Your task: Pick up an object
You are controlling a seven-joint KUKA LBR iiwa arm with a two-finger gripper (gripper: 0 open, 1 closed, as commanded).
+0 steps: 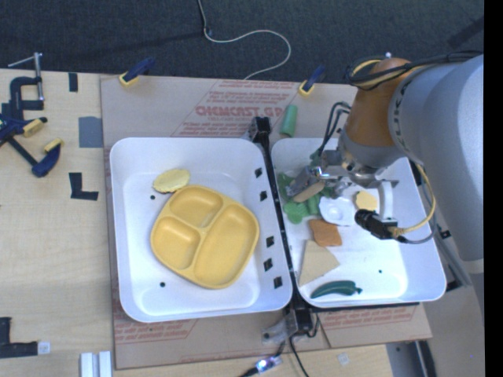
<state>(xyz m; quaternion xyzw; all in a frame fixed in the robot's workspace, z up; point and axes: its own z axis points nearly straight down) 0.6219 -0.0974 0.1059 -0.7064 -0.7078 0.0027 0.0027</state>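
Note:
My gripper (314,185) reaches down into the right bin (420,277), near its upper left corner. It hangs over a small heap of objects: green pieces (299,208), a white item (335,210) and a yellow piece (365,201). A tan-ended object sits right at the fingertips; whether it is held is unclear. Lower in the same bin lie a brown square (324,232), a beige wedge (317,263) and a dark green pepper (336,290).
The left bin (130,179) holds a yellow divided plate (205,235) and a small pale yellow piece (170,181). A green cylinder (289,118) rests on the cardboard behind the bins. Clamps stand at the far left of the bench.

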